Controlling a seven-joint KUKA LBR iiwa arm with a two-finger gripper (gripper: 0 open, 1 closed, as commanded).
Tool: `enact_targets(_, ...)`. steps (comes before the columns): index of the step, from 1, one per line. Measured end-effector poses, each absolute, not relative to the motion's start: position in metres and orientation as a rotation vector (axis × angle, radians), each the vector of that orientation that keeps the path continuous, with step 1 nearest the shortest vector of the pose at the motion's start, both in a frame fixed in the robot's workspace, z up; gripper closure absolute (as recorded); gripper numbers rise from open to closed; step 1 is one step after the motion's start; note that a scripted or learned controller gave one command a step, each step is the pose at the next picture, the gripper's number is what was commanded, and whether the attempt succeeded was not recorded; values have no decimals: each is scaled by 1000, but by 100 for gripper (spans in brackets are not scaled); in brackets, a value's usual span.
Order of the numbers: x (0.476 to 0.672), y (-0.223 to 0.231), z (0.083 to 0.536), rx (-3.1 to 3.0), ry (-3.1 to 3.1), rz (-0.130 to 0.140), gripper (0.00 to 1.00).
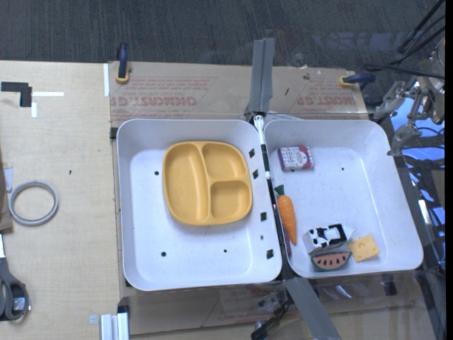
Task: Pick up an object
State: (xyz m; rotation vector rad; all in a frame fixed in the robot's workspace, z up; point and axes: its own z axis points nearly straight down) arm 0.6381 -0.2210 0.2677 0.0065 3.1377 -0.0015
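Bench surroundings, seen from above.
Roll of grey tape (32, 202) lies flat on the wooden benchtop (64, 261), well left of the bins. Scissors (11, 296) at the left edge, near the front. Cardboard sheet (184, 98) under the bins' far side, held by two clamps: one blue-handled (123, 64), another (354, 80) at far right.

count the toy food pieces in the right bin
5: carton near the back, carrot along the left wall, cow-print piece, watermelon slice and cheese wedge at the front.
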Motion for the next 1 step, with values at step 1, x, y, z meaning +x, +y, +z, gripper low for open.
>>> enact_targets(1,596,-221,281,109,3136,-2,0)
